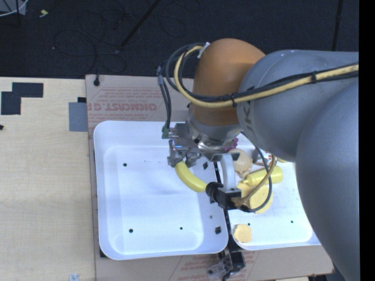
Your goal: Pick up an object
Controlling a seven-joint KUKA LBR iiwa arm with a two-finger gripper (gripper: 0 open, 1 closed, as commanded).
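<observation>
- The table [41, 174] is pale wood, with dark grey patches near its far left edge.
- Behind it the room is dark, cables trailing over black floor.
- A cardboard sheet [126, 101] with red print lies under the two bins.
- The left bin [117, 215] is white, shallow, dotted with small holes.
- The end effector [196, 157] hangs over the bins' shared edge; whether it is wide or narrow I cannot tell.
- A yellow banana [190, 179] curves just beneath it.
- The right bin [281, 224] holds yellow items [258, 186] and a small orange piece [242, 233].
</observation>
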